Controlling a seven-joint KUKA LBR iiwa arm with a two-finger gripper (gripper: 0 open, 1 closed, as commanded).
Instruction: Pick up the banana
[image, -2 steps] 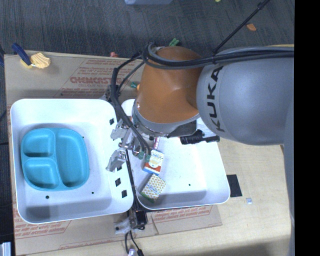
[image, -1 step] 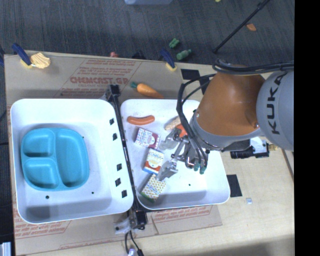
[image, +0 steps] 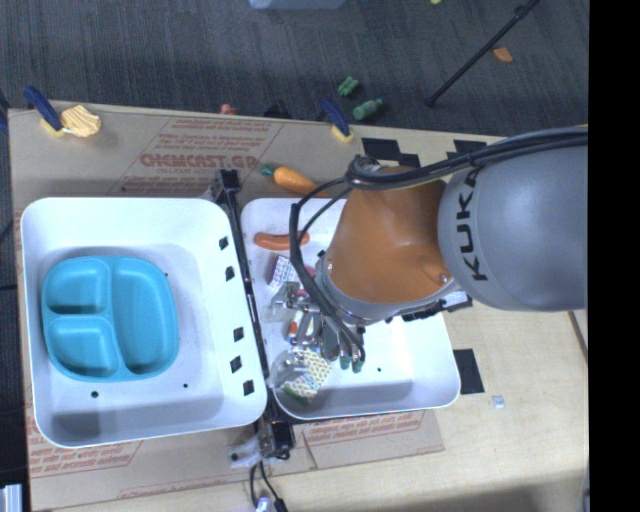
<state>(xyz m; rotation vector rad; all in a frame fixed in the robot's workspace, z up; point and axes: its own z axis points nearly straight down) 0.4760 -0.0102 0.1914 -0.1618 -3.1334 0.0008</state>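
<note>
- Reaching in from the right, the grey arm (image: 520, 220) hangs over the right bin (image: 430, 385), its orange band (image: 385, 245) hiding much of the contents
- Pincer (image: 325, 345) sits low among clutter near that bin's left wall; its opening cannot be told
- Banana cannot be made out with certainty
- Left bin (image: 130, 215) holds a blue divided tray (image: 108, 316)
- An orange carrot-like item (image: 292, 180) lies on the desk (image: 160, 150) behind the bins
</note>
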